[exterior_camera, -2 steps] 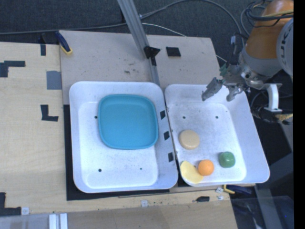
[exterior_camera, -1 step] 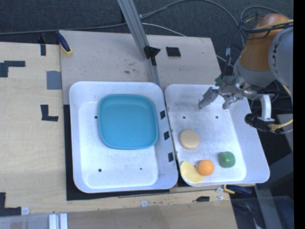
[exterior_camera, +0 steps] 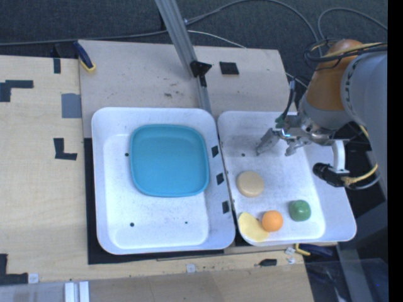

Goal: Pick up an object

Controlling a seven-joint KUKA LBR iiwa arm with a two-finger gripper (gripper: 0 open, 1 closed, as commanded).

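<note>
In the left bin (exterior_camera: 110,231) a blue square plate (exterior_camera: 169,159) lies flat, taking up most of the floor. The right bin (exterior_camera: 334,228) holds 4 small things: a beige round piece (exterior_camera: 250,184) near the middle, and along the near edge a yellow piece (exterior_camera: 250,228) touching an orange ball (exterior_camera: 271,221), with a green ball (exterior_camera: 300,209) just beside them. The arm (exterior_camera: 352,93) reaches in from the right, wrist bent low over the bin's far part. Its gripper (exterior_camera: 280,143) hangs with fingers spread, nothing between them, well apart from the beige piece.
</note>
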